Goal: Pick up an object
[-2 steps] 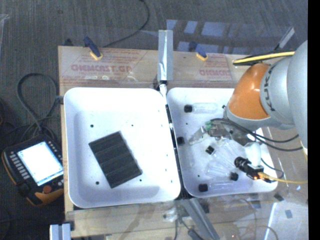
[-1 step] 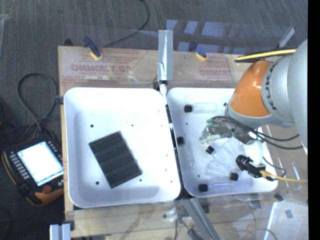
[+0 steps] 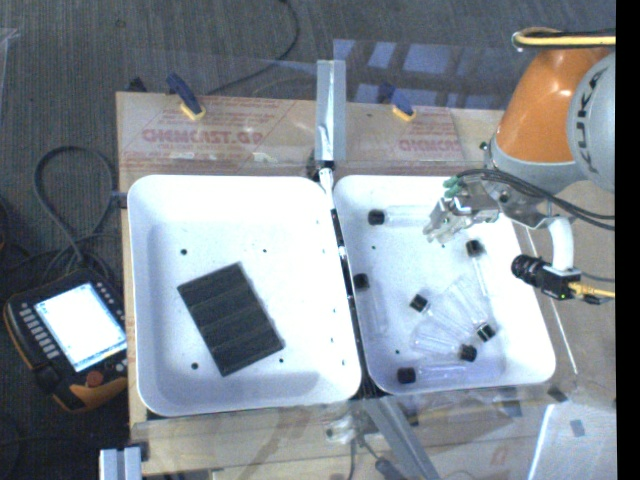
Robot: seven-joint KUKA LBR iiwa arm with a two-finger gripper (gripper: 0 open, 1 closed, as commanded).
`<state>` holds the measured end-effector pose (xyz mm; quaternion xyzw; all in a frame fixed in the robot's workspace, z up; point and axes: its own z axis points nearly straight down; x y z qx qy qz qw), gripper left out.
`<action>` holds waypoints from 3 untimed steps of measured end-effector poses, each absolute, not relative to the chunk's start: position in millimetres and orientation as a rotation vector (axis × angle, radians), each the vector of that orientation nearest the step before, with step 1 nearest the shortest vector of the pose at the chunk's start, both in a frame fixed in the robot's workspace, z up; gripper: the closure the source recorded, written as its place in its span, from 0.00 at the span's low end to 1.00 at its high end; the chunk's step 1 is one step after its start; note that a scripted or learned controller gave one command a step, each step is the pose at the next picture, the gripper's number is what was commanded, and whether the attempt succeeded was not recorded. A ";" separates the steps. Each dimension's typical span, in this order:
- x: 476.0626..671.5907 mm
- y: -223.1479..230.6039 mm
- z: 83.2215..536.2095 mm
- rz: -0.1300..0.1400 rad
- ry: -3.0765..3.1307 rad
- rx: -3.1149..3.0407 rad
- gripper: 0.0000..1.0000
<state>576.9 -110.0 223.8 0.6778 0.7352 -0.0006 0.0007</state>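
The arm (image 3: 560, 98), grey with an orange band, enters from the right and reaches over the right bin (image 3: 530, 368). Its gripper (image 3: 447, 223) hangs above the upper middle of that bin. Whether the fingers are spread or pressed together cannot be told at this resolution, and nothing can be seen between them.

The right bin holds several clear plastic tubes with black caps. One tube (image 3: 400, 213) lies along the bin's upper edge, just left of the gripper, cap to the left. A second tube (image 3: 478, 268) lies below and to the right of the gripper. A cluster of tubes (image 3: 450, 318) lies in the lower middle of the bin, overlapping one another at slants. Another tube (image 3: 435, 372) rests along the bottom edge, cap at its left end. A single black cap (image 3: 360, 281) sits near the bin's left wall.

The left bin (image 3: 150, 268) holds a flat, dark ribbed pad (image 3: 230, 318), lying at a slant in its lower middle.

Both bins sit side by side on the desk (image 3: 220, 133), touching along their inner edges. A handheld pendant (image 3: 70, 333) with a lit screen lies on the floor to the left of the desk.
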 end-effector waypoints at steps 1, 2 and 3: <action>576.7 -110.0 223.6 -0.003 2.309 2.129 0.00; 547.6 -140.2 150.6 -0.002 2.365 2.070 0.00; 545.6 -108.0 93.8 -0.003 2.425 1.995 0.00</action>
